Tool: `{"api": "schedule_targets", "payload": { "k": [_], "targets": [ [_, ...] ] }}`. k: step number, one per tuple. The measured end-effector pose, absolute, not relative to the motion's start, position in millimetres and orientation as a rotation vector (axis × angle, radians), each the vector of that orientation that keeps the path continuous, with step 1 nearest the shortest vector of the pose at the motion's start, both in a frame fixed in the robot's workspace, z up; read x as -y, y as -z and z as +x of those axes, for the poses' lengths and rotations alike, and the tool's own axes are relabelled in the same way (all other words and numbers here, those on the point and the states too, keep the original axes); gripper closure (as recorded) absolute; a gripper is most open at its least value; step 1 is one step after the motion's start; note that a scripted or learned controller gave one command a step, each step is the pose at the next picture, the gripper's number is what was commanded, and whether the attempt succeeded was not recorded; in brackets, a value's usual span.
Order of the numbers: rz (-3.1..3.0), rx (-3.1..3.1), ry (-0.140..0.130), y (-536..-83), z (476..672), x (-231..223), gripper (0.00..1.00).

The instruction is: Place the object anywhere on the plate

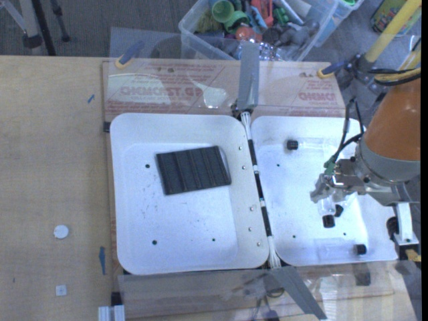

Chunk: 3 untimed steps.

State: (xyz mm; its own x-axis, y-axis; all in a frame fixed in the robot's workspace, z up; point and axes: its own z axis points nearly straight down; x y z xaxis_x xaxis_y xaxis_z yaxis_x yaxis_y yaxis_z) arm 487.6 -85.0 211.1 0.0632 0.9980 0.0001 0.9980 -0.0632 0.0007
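Pincer [328, 199] over right white bin [294, 239], grip state unclear, ribbed dark rectangular plate [193, 169] flat in left bin [134, 246]

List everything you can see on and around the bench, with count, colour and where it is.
Bins: two, white, side by side on the bench.
Ridged plate: one, dark grey, flat in the left bin.
Small black pieces: three, in the right bin, one near the top, one under the gripper, one at the bottom right.
Tub of toys: one, clear with mixed colours, behind the bins.
White disc: one, on the bench at far left.
Arm: one, grey with an orange band, over the right bin.
Gripper: one, low over the right bin, too blurred to read the fingers.
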Motion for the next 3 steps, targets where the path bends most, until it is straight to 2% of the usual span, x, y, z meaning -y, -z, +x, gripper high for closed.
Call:
{"api": "schedule_targets", "payload": {
  "k": [1,2,3],
  "targets": [
    [2.409,-2.017,0.001,-271.4,480.1,-15.0,1.0],
    [2.748,-1.529,0.007,-238.2,478.9,-96.5,1.0],
    [2.817,-1.389,0.003,-278.4,479.2,-162.5,1.0]
  ]
}}
